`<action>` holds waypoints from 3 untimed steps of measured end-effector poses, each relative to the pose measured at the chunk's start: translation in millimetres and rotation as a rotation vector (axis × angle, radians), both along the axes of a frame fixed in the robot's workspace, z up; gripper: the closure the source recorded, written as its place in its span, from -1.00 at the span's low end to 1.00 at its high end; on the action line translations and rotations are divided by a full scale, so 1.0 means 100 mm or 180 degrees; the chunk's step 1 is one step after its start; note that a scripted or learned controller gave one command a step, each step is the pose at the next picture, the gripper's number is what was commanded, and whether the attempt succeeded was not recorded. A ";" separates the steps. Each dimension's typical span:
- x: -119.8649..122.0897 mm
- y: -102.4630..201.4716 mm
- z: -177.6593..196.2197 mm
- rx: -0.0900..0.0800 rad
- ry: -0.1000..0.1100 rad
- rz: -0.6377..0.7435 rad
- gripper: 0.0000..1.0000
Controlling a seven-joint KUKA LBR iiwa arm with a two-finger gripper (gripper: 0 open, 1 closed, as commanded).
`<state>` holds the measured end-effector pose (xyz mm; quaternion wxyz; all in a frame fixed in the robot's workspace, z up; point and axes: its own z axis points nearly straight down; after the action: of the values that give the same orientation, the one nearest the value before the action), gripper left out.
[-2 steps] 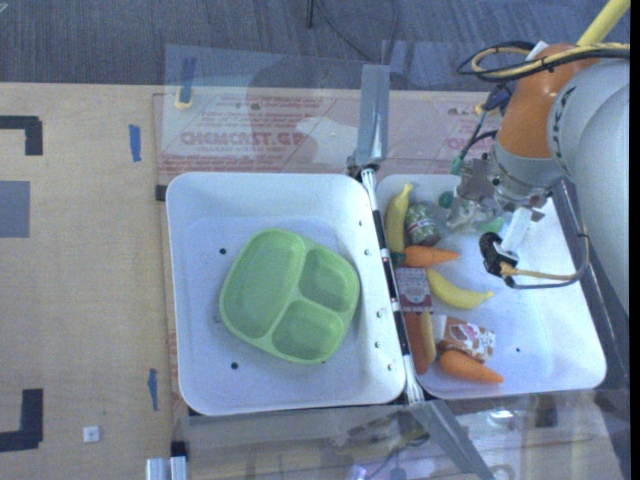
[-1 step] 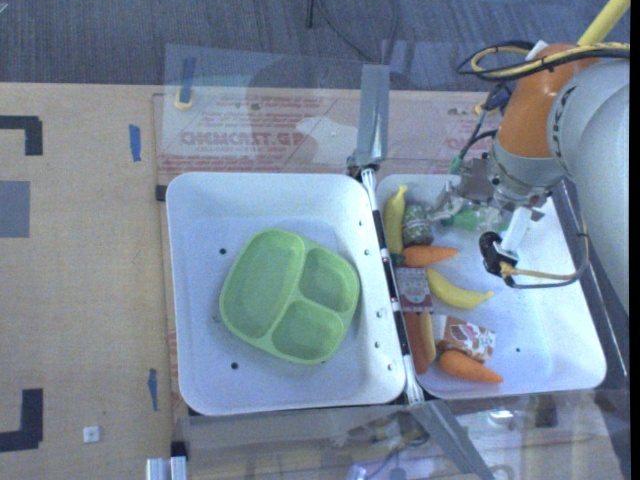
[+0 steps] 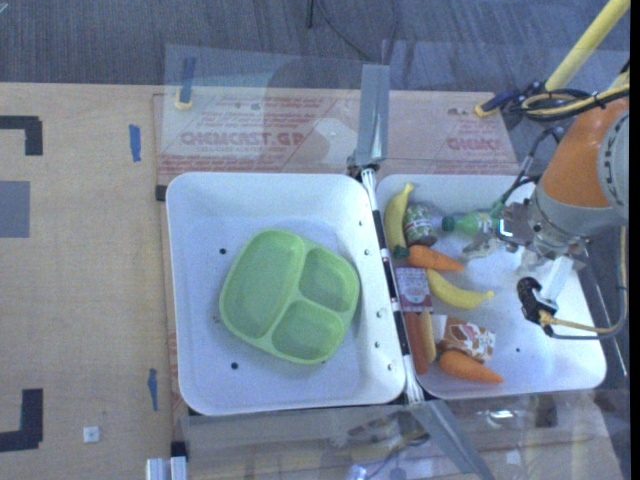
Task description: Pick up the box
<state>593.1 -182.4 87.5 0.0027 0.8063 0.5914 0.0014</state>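
You will find the small white and red cardboard box (image 3: 470, 338) in the right-hand shallow white bin (image 3: 570, 360), toward its near edge and left of the bin's middle. It lies flat and slightly askew. An orange carrot (image 3: 470, 367) rests just nearer than it, apparently touching its near side, and a curved yellow banana (image 3: 458, 293) lies just beyond its far side. To the box's left, along the divider, you can see a long orange-brown sausage-shaped item (image 3: 422, 338) and, farther along, a flat red and white packet (image 3: 411, 284).

The far left corner of that bin is crowded. A greenish-yellow banana (image 3: 397, 216) sits against the divider, a green plastic bottle with a dark label (image 3: 440, 224) lies on its side next to it, and a second orange carrot (image 3: 436, 259) points right just nearer than the bottle.

The grey arm's two-finger gripper (image 3: 535, 243) hangs over the right part of this bin, level with the bottle's cap and well apart from the box, which lies nearer and to its left. From this angle you cannot tell whether the gripper is spread or pressed together, and nothing is visibly held in it.

The left-hand shallow white bin (image 3: 190, 298) holds a light green plastic plate with three compartments (image 3: 290, 296), set at a tilt near its centre.
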 end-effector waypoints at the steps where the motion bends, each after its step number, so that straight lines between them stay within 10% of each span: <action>1: 0.00 -0.03 0.11 -0.0008 -0.0009 -0.0018 1.00; 2: -0.41 0.41 1.01 0.0008 0.0015 0.0449 1.00; 3: -0.41 0.40 1.01 0.0008 0.0014 0.0445 -1.00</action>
<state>551.9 -142.6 188.9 0.0004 0.7631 0.6463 0.0005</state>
